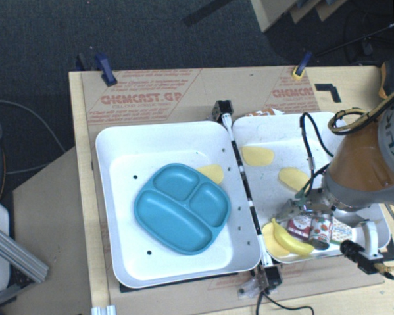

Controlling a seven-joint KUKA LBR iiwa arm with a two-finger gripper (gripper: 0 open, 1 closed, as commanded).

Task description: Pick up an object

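Note:
In the right bin (pixel 274 131), my gripper (pixel 304 207) is low over the front part, just above a red and white packet (pixel 314 230). A yellow banana (pixel 286 241) lies against the packet's left side, at the bin's front left corner. Two flat yellow pieces rest further back, one (pixel 257 156) near the divider and one (pixel 293 177) close to the gripper's left. The arm's orange band (pixel 359 168) hides the bin's right part. Nothing is visibly lifted.
The left bin (pixel 117 151) holds a blue divided plate (pixel 181 207) with a yellow piece (pixel 212 173) poking out behind its far right edge. A black cable (pixel 308 141) loops above the wrist. Blue and yellow clamps sit on the cardboard's back edge.

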